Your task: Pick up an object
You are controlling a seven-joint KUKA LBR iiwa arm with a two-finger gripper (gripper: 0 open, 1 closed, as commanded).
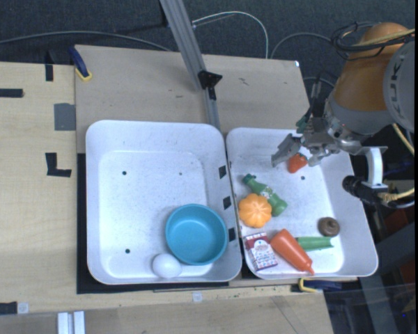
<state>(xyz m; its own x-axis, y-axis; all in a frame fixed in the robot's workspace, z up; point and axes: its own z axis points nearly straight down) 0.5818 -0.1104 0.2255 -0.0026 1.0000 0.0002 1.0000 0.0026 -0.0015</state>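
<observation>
Gripper [297, 156] is hanging over the upper part of the right bin [354, 256], right of frame centre, fingers spread apart with a small red object [297, 163] sitting between the tips. Whether the pads are actually bearing on it I cannot tell; it is looking framed rather than squeezed.

Judging the step as the close-and-lift. To do it well: be centring the red piece between both fingers before shutting, be closing fully, then be rising straight up, clear of the bin wall.

Working outward: below and left, a green bottle [265, 193] is lying against an orange [255, 211]. Lower still, a carrot [294, 250] and a red carton [261, 251]; a brown disc [328, 225] to the lower right. All well apart from the fingers, so no crowding.

Left bin [111, 145] is holding a blue bowl [195, 234] and a white ball [166, 264] at its lower edge.
</observation>
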